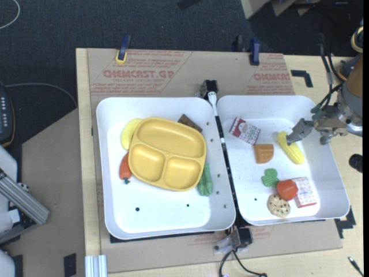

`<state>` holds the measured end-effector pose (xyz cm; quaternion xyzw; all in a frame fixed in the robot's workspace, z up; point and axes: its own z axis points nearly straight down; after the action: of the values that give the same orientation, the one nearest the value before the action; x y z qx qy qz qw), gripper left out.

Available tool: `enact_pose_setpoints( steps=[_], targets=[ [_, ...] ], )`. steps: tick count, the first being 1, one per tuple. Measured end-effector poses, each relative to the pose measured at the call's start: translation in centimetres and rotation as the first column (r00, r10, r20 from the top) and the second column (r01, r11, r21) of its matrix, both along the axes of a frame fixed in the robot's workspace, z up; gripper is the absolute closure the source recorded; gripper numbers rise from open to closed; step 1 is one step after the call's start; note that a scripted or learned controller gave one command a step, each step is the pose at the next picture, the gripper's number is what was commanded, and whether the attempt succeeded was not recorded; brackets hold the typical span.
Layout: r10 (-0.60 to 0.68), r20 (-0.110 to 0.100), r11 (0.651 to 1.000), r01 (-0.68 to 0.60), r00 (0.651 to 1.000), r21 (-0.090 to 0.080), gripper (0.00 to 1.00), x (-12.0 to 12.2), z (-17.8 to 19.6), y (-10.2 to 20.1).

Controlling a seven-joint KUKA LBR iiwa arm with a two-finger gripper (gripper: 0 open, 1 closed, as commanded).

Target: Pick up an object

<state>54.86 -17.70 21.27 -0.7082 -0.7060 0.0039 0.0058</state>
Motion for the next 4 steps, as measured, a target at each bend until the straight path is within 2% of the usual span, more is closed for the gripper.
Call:
enact_pose_setpoints(
  steps=[1, 2, 3, 4],
  targets=[
    [0.003, 0.014, 1.0, -0.003, 1.0, -0.003, 0.0, 0.3, 0.8, 0.0],
    [0.003, 0.009, 1.0, -0.003, 1.0, -0.001, 0.0, 0.5, -3.5, -0.4],
    [0.003, 0.008, 1.0, -0.003, 1.0, 0.0, 0.0, -0.6, -8.8, -0.1],
    [0.003, 0.019, 1.0, -0.003, 1.0, -0.006, 0.0, -0.4, -12.5, -0.2]
  ],
)
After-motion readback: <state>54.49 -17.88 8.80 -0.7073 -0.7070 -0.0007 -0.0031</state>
